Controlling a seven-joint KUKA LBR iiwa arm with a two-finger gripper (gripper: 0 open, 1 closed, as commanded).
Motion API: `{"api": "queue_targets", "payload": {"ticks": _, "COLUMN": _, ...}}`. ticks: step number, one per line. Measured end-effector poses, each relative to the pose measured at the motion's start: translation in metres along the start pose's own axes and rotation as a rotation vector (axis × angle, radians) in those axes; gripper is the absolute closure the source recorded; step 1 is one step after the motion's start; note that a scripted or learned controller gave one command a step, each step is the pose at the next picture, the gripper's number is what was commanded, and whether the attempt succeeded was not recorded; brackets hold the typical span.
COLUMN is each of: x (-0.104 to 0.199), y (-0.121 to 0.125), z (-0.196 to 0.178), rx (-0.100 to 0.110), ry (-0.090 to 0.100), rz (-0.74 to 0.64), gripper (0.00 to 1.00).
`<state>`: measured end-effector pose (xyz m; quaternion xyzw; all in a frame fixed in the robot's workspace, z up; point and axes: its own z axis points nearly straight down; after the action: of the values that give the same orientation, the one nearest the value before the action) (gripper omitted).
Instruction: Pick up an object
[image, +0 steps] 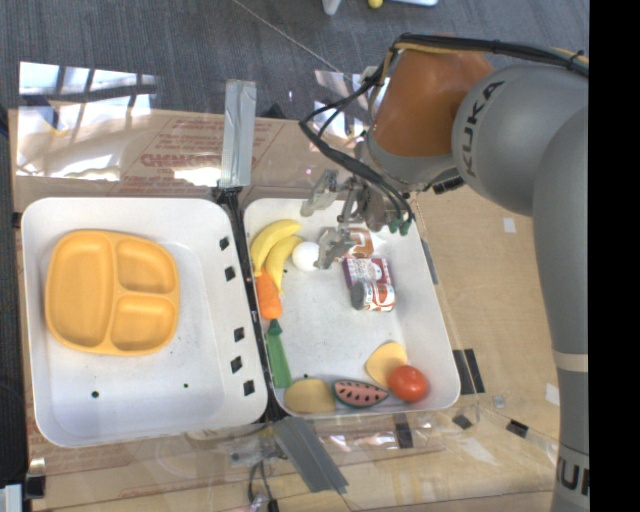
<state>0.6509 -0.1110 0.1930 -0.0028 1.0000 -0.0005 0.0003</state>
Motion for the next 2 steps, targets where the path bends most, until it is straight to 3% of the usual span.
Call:
{"api": "queue_targets", "payload": {"ticks": 1, "x": -0.009, "y": 0.011, "z": 0.083, "rx": 0.003, "ry": -0.012, "rz": -0.407, "gripper": 0.00}}
{"api": "queue_targets", "payload": {"ticks": 2, "x": 0.038, "y": -0.002, "z": 0.078, "rx": -0.002, "ry": 0.000, "rz": -0.623, "gripper": 0.00}}
